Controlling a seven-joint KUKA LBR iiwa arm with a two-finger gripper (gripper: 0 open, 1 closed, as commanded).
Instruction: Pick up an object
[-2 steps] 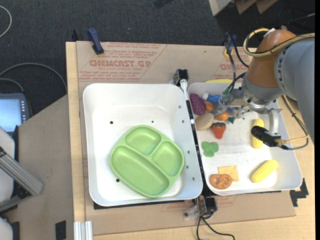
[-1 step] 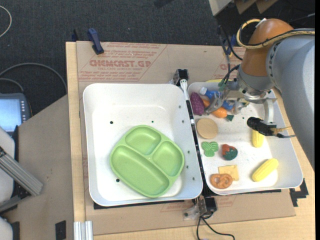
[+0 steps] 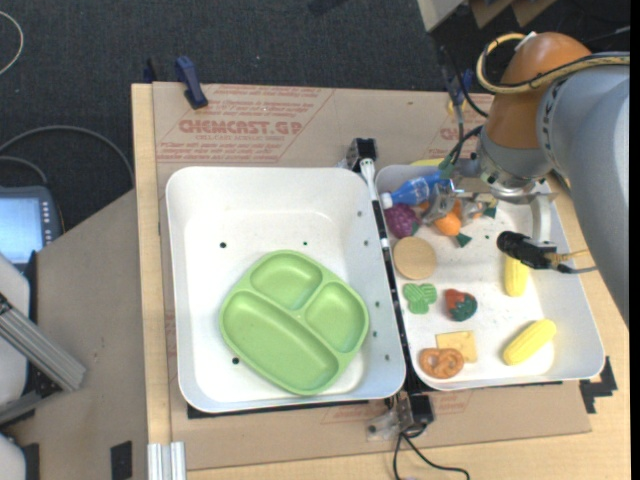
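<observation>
My gripper (image 3: 447, 205) reaches down into the far end of the right bin (image 3: 580, 313). It hangs just over a small orange piece (image 3: 449, 224), with a blue toy (image 3: 412, 188) and a purple piece (image 3: 400, 219) close on its left. The view does not show whether anything is held. A tan disc (image 3: 414, 259) lies just in front of the gripper.
The right bin also holds a green piece (image 3: 420, 296), a red and green piece (image 3: 459, 305), an orange slice (image 3: 440, 362), a yellow cracker (image 3: 458, 344) and two yellow pieces (image 3: 528, 341) (image 3: 514, 277). A green divided plate (image 3: 293, 320) lies in the left bin (image 3: 200, 218).
</observation>
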